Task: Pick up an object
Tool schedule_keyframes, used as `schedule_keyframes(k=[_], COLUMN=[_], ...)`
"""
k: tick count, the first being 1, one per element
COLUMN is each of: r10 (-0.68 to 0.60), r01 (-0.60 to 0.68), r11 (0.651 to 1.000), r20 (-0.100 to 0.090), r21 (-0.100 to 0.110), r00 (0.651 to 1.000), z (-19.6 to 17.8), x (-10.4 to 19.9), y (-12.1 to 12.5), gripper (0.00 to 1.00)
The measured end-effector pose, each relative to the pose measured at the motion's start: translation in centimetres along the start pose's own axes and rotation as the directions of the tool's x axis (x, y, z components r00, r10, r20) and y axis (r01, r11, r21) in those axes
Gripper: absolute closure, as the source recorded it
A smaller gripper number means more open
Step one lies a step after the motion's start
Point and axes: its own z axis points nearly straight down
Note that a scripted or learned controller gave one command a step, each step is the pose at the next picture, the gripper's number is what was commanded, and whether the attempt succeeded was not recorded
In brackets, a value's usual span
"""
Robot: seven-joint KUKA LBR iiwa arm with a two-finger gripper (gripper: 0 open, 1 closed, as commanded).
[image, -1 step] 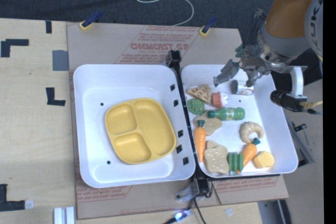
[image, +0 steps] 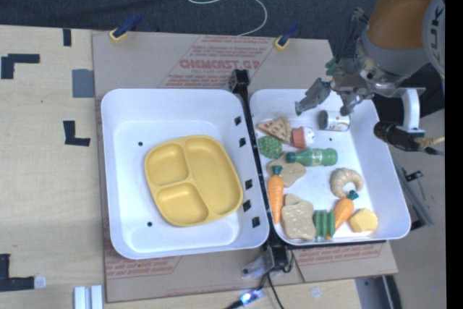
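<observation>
Jaws (image: 329,102): spread wide, nothing between them, hanging over the far part of the right bin (image: 383,177), just above a small white item (image: 334,122). Right bin contents, packed toward its left and near sides: 2 carrots (image: 275,196) (image: 342,210), 1 green bottle (image: 312,156), 1 croissant (image: 346,180), 1 sandwich wedge (image: 274,129), 1 yellow block (image: 364,220), plus misc. toy food. Left bin (image: 123,155): 1 yellow 3-compartment plate (image: 192,179). Both bins rest on the surface (image: 43,177).
</observation>
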Motion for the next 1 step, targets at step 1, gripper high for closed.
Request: schedule_keyframes(k=[1], r10=[0.001], r01=[-0.001], r11=[1.0], r20=[0.0], r21=[0.006], r00=[1.0], z=[6.09], x=[-0.33], y=[0.61], gripper=[0.0])
